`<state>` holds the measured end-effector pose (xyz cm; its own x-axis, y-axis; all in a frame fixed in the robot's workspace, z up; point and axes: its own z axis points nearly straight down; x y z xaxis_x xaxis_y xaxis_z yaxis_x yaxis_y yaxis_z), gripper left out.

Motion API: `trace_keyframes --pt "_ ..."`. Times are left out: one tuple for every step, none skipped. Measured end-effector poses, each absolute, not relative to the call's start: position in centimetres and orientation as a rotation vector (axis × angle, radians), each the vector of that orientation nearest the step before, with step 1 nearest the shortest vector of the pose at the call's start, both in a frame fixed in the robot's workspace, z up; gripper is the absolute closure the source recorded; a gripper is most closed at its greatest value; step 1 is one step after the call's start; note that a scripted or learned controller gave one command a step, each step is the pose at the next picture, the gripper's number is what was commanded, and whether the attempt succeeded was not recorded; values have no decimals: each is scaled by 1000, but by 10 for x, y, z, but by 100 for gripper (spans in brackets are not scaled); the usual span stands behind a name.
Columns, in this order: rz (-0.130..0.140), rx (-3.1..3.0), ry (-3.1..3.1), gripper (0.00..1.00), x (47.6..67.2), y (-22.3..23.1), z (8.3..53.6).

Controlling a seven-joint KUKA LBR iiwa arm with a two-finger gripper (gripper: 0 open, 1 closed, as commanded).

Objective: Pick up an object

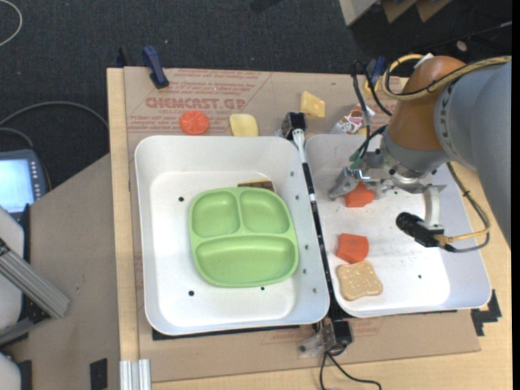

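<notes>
My gripper [349, 185] hangs low over the far left part of the right bin [463, 287]. A small orange-red piece [361, 197] lies right under and against it; whether it is gripped is unclear. Nearer the front of the same bin lie an orange-red block [352, 248] and a tan cracker-shaped toy [359, 280]. The arm's orange band [422, 104] and grey body come in from the upper right.
The left bin [154, 242] holds a green divided plate [242, 236] with a brown item [255, 186] behind it. On the bench beyond the bins lie an orange disc [194, 123], two yellow pieces [243, 125] [312, 104] and a blue clip [154, 66]. A black cable end [418, 228] hangs over the right bin.
</notes>
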<state>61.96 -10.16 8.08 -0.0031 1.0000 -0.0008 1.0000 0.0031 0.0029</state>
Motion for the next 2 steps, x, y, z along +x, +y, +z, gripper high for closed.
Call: trace_keyframes --pt "3 2219 2217 100 618 -103 95" --pt "13 2208 2227 100 612 -24 191"
